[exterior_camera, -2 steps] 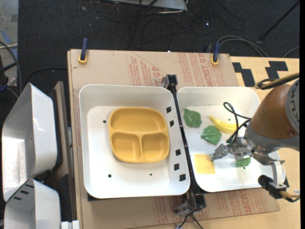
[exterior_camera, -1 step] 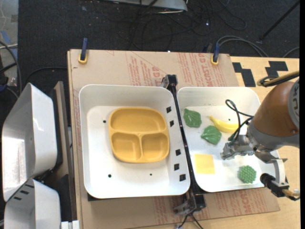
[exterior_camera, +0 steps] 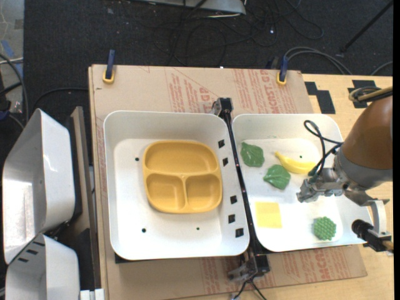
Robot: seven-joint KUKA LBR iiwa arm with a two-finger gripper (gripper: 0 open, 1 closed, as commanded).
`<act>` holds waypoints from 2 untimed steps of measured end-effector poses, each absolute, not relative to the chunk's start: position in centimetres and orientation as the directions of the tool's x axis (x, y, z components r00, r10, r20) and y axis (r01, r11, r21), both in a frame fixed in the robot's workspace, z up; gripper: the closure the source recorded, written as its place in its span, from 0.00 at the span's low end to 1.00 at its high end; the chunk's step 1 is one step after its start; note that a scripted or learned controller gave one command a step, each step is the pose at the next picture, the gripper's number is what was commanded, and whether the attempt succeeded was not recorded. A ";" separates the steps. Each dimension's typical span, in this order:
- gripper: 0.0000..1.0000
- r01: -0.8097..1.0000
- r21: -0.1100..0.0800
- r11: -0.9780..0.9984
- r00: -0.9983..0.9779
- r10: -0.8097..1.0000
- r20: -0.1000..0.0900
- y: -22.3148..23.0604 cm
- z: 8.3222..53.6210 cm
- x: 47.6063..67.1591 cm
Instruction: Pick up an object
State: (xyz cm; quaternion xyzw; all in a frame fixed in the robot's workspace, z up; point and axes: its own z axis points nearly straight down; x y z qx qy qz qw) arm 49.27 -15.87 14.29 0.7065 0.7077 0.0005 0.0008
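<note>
Approach step, by the look of it — hand (exterior_camera: 310, 191) low in the right bin (exterior_camera: 294, 245), beside the yellow banana (exterior_camera: 295, 162) and green pieces (exterior_camera: 277, 177); grip state impossible to tell. Next: settling squarely over one piece — then closing.

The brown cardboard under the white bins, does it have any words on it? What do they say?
Cardboard sheet: red printed letters run along it at a slant, upside down from this view, too blurred to read for sure.
Left bin, right bin, yellow tray: no words on them.
</note>
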 end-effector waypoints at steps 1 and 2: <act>1.00 1.000 0.002 0.003 -0.003 1.000 -0.001 -16.6 18.8 49.8; 1.00 1.000 0.005 0.004 -0.004 1.000 -0.002 -16.2 24.9 49.5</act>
